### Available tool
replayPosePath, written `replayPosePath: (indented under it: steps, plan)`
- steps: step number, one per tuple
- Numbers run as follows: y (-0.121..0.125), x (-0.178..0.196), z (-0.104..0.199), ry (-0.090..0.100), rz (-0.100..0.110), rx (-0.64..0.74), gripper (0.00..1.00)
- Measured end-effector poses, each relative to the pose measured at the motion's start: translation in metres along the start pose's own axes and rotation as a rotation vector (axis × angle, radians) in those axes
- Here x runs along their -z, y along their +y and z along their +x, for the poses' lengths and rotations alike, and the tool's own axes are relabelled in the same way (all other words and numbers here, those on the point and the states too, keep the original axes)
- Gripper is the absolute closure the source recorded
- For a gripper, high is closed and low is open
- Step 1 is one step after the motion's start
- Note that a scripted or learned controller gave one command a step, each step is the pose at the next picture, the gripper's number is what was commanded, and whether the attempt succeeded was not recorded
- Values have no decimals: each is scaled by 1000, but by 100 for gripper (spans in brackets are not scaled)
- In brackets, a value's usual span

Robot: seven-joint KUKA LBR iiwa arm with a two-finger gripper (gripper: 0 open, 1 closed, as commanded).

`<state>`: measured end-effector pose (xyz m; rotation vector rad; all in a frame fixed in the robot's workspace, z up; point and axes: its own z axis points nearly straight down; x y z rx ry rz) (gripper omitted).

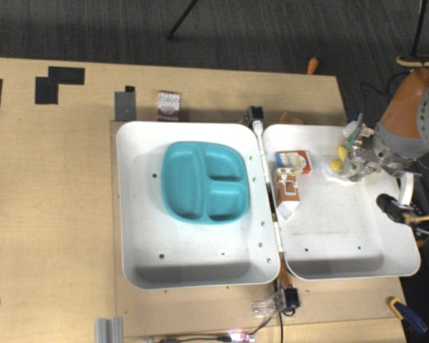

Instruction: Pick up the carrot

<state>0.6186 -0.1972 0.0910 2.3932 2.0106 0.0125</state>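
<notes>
At the far right corner of the right bin (322,259), the gripper (357,161) hangs low over the bin floor, with the grey arm (407,113) and its orange band reaching in behind it. Whether it is open or closed cannot be told from this slant; its tip is a small cluster of metal and glare.

Just left of it, touching or nearly so, lies a small yellow piece (337,165). This is the likeliest candidate for the carrot, though it is too small and pale to name with confidence. Farther left sit a white and orange packet (293,161) and, nearer, a brown packet (287,189) against the bin's left wall. The left bin (139,206) holds a teal divided plate (204,182).

A toy carrot would probably be light, stiff and smooth, and apt to roll or squirt out of a pinch. Taking it across the thick middle, square to its length, looks safest.
</notes>
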Motion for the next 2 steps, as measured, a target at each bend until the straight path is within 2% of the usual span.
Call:
replayPosePath:
  steps: [1, 2]
  plan:
    - [-56, 54, 23, 5, 13, -153, 100]
    - [-50, 248, 9, 1, -4, -49, 100]
